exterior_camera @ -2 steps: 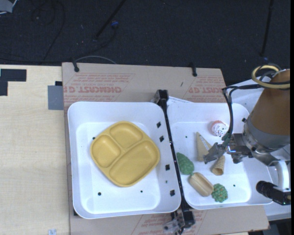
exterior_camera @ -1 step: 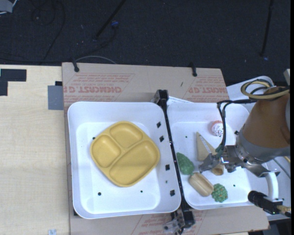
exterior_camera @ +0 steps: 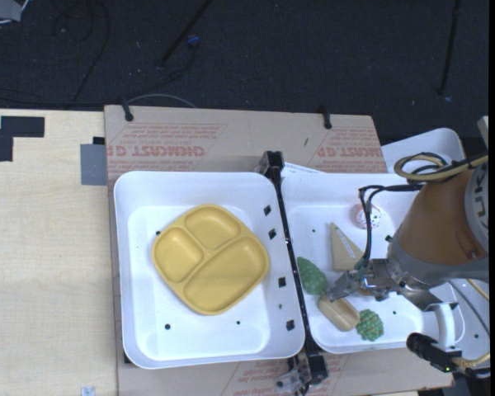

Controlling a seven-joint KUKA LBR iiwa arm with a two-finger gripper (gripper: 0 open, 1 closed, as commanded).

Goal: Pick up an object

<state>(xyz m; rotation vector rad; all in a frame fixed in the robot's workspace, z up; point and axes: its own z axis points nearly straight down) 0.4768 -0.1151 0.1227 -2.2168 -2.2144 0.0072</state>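
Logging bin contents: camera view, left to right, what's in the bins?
yellow divided plate in the left bin → green leafy piece → tan bread-like piece → green broccoli-like piece, all three in the right bin.

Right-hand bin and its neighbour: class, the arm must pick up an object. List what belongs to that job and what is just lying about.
Belongs to the job:
- gripper, low in the right bin
- tan block
- green leafy piece
- green bumpy piece
- beige wedge

Just lying about:
- yellow divided plate in the left bin
- cardboard sheet underneath
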